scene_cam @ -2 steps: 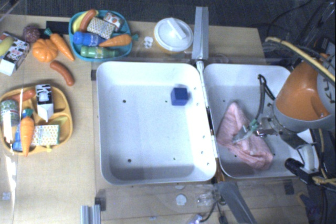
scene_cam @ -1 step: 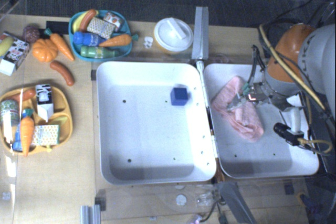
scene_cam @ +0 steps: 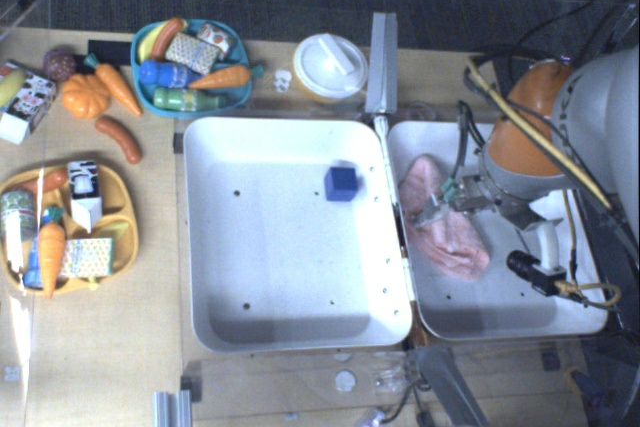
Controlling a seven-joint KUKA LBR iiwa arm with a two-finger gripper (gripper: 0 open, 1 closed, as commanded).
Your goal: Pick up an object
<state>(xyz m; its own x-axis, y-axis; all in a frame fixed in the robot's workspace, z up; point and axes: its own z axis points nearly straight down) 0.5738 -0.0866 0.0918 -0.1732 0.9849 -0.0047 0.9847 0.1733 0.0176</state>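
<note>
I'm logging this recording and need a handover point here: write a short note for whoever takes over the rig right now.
Gripper: low in the right bin, right at the pink cloth; whether it is open or shut can't be read from this view, and no grasp is confirmed.
Things: the pink cloth lies crumpled in the left half of the right bin. A blue cube sits alone in the left bin, near its upper right corner.
Done: the arm has reached the cloth.
Left: secure an object and lift it clear; nothing is visibly raised yet.
</note>
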